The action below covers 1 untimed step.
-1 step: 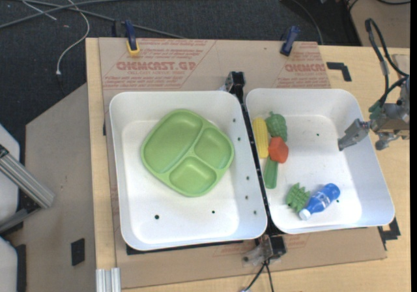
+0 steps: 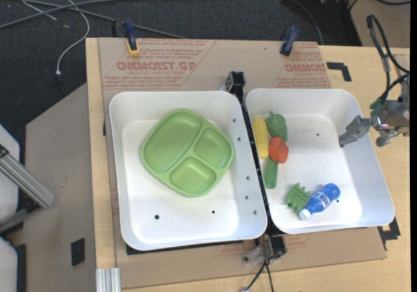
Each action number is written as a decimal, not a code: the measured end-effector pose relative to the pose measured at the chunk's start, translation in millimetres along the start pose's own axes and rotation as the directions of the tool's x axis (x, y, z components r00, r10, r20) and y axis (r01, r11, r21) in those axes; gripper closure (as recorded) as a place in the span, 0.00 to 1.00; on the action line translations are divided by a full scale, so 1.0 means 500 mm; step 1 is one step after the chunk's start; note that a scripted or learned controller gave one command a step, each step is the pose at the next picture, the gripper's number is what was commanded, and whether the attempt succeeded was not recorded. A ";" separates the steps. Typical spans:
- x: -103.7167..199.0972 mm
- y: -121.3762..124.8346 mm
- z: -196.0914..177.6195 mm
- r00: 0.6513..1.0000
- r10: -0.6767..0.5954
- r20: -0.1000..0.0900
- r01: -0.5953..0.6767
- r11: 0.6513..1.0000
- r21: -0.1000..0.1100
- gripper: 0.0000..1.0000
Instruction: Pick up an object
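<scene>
The right bin (image 2: 365, 216) holds several toy items. A yellow corn cob (image 2: 260, 137), a green vegetable (image 2: 277, 125), a red-orange piece (image 2: 279, 150) and a dark green stick (image 2: 270, 174) cluster along its left wall. Near the bin's front lie a small green leafy toy (image 2: 297, 197) and a blue bottle (image 2: 322, 199) with a white cap. My gripper (image 2: 367, 135) hovers over the bin's right rim, well apart from every item. It is open, and nothing sits between its fingers.
A light green divided plate (image 2: 188, 152) lies in the left bin (image 2: 130, 219). A black clamp (image 2: 235, 80) sits where the two bins meet at the back. Cables hang at the far right near the arm.
</scene>
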State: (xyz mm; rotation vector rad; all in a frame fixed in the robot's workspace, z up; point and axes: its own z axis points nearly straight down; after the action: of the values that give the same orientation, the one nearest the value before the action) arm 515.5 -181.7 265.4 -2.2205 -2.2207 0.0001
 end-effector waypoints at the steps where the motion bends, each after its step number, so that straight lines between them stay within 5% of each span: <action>1: 0.018 -0.012 0.111 1.000 0.000 -0.003 0.000 1.000 0.006 0.00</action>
State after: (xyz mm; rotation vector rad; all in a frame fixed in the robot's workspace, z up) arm 509.5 -172.5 210.1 -2.2160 -2.2166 0.0037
